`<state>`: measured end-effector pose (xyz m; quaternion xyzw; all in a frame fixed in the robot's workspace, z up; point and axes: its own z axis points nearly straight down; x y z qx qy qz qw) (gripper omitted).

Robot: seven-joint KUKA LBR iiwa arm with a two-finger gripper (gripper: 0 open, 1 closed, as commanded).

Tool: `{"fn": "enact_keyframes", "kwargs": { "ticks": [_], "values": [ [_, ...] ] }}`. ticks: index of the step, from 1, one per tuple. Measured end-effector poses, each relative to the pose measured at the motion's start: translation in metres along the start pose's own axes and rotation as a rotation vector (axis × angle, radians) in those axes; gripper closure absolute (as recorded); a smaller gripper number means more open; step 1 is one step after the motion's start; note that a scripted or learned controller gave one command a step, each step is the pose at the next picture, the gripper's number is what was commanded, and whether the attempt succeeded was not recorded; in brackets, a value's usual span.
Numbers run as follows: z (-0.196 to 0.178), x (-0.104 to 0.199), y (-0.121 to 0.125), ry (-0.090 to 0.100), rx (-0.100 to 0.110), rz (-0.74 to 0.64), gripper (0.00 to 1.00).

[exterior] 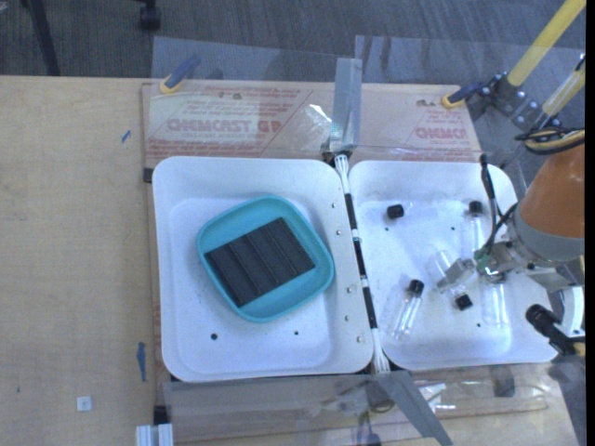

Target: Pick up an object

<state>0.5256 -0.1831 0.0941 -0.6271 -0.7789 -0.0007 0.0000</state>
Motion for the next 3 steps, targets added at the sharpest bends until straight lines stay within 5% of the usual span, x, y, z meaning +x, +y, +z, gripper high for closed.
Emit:
{"fn": "enact_keyframes", "kwargs": {
  "ticks": [1, 2, 3],
  "values": [
    [0.006, 0.018, -0.015, -0.005, -0.006, -0.054, 0.0],
    [-0.005, 0.018, -0.014, -0.007, -0.011, -0.053, 1.0],
    [-0.101, 0.04, 0.057, -0.002, 0.0, 0.016, 1.0]
  ]
}}
